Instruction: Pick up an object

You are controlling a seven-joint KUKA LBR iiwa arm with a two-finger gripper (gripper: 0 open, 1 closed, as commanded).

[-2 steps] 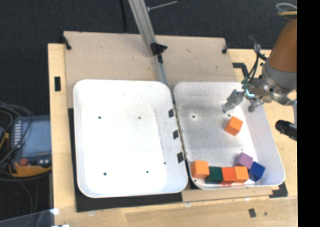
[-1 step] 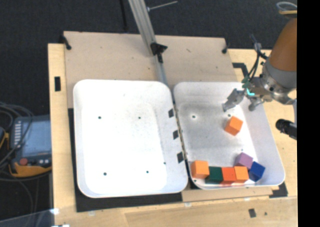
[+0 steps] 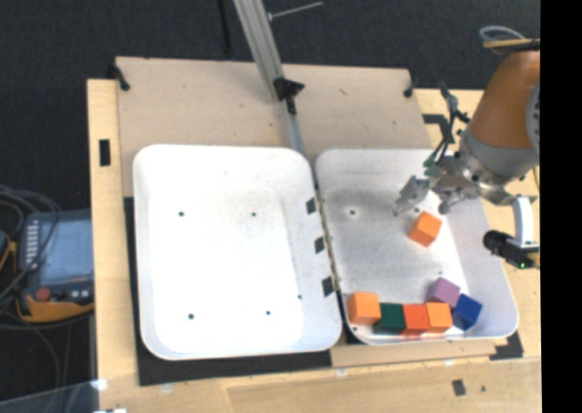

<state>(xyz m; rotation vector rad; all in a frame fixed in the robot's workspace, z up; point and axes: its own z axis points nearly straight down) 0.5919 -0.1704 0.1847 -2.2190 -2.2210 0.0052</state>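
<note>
Just above the tilted orange cube in the right bin, the pincer hangs with fingers apart.

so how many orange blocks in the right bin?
4. One orange block sits tilted just below the gripper; three more lie in the row along the near wall. Others may be hidden behind neighbours.

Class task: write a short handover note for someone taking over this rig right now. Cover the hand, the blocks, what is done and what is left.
Hand: over the right bin, just above a lone orange block; a grip on it cannot be confirmed.
Other blocks: orange, green, orange-red, orange, purple and blue, along the right bin's near edge.
Done: no confirmed pick.
Left: secure and lift one block.
</note>
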